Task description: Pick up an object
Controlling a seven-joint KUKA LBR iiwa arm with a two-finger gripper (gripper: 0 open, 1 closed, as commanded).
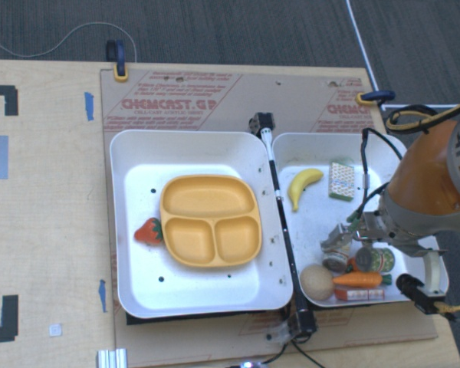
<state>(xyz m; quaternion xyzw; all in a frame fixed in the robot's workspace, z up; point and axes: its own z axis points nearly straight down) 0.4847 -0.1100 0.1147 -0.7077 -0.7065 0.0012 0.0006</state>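
Nothing lifted so far, by the look of it. Gripper point(339, 244) low in the right bin point(313, 153), down among the pile at the near end. Whether the claw is open, closed or gripping anything: cannot tell, metal parts and clutter blurring together there. No object visibly clear of the bin floor, so the pick judged not yet done; grasp and lift both left to do.

Candidates for picking, all placed from the gripper: a round tan object point(317, 281) just below and to the left; an orange carrot point(358, 279) lying flat just below; a small round tin with a green and red label point(374, 261) just to the right; a dark round thing directly under the gripper, too blurred to name. Further up the same bin, well apart from the gripper: a yellow banana point(301, 185) and a small green-patterned sponge point(342, 179) beside it.

Left bin point(123, 205) across the dividing rims from the gripper, bearing a yellow three-part plate point(211, 220) with a red strawberry point(148, 232) touching the plate's left edge.

Both bins seated on a cardboard sheet point(176, 94) with red print, clamped at the far corners, on a pale wood bench point(46, 205). Dark grey carpet point(215, 14) beyond, a thin cable looping across it.
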